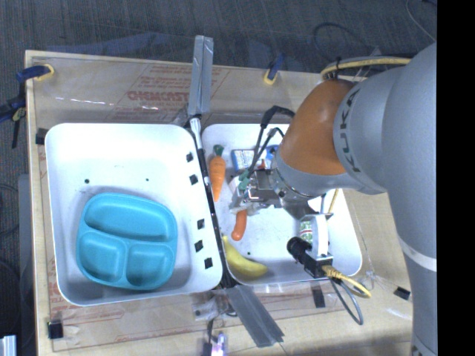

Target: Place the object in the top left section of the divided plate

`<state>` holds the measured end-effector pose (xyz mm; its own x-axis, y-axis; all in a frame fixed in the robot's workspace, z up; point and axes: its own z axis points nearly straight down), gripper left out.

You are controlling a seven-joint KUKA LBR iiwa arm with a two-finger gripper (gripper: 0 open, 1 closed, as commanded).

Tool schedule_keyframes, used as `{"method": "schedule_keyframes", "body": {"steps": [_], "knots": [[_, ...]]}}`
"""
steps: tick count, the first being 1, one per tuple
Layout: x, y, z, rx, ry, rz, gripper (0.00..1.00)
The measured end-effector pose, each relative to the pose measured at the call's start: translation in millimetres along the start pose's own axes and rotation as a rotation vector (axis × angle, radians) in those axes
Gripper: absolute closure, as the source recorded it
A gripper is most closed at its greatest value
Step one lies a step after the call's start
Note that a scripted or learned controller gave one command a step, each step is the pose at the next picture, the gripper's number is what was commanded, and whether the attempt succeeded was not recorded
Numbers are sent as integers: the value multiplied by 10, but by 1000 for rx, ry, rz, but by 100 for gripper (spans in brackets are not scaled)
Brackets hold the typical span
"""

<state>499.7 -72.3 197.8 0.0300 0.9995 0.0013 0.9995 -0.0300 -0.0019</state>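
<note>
— Right of centre, in the right bin (349, 252), lie a carrot (217, 175), a small orange piece (238, 226) and a banana (245, 261); which one's wanted?

— Hard to say. The gripper (256, 191) hangs over them, fingers hidden, can't tell.

— Risk?

— Crowding; it might nudge a neighbour. The blue divided plate (128, 242) waits in the left bin (111, 147), on a taped board (148, 80), dark carpet (111, 13) beyond.
</note>
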Motion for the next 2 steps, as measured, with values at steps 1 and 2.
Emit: {"method": "schedule_keyframes", "body": {"steps": [1, 2], "knots": [[712, 514, 64, 2, -1, -98, 100], [828, 183, 66, 2, -1, -432, 100]]}}
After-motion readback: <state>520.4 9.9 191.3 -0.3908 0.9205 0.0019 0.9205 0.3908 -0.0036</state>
